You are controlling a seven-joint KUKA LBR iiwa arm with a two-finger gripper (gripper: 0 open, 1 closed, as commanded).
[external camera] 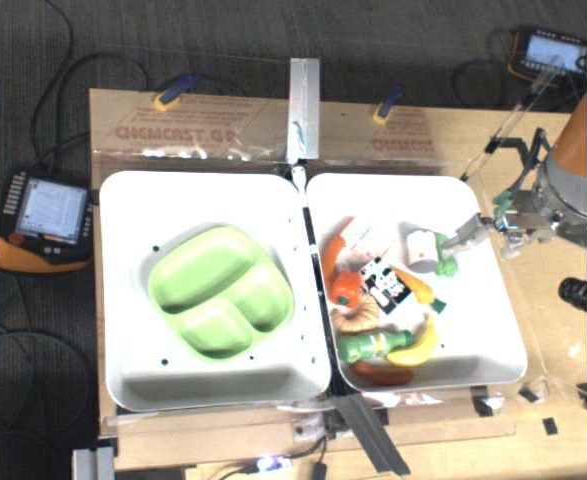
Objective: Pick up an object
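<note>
While the left bin (123, 268) holds a smooth green plastic tray (221, 290) w/ three compartments, the right bin (493, 318) carries a cluster of objs: an orange carrot-like piece (339, 273), a black-and-white printed item (384, 284), a green bottle (365, 346), a curved yellow banana (422, 341), and a small white block (424, 247). The gripper (465, 236) sits over the right bin's right side, tip just beside the white block and a green bit (445, 265). Finger gap can't be made out; no obj seen btwn them.
</note>
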